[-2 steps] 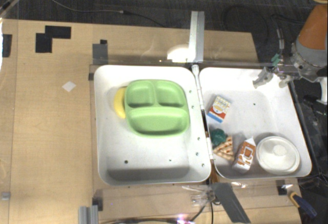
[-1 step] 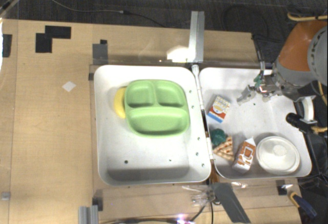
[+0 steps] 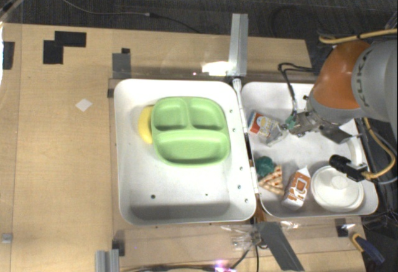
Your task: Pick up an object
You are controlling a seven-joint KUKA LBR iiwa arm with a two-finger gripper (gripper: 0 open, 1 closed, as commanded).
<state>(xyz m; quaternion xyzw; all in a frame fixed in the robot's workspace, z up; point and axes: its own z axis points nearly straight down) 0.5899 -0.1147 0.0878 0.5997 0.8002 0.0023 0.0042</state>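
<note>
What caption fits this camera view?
Arm reaches into right bin, end effector beside a packet; green tray in left bin.

Grey arm (image 3: pixel 379 71) w/ rounded orange band (image 3: pixel 339 81) above wrist; black cables looping alongside, small dark metal pincer (image 3: pixel 293 124) at tip.

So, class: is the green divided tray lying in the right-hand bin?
No. The green divided tray lies in the left bin, partly over a yellow object.

tray (image 3: pixel 189 130) in left bin (image 3: pixel 134 190), bowl (image 3: pixel 336 188) in right bin (image 3: pixel 311 89)
</note>
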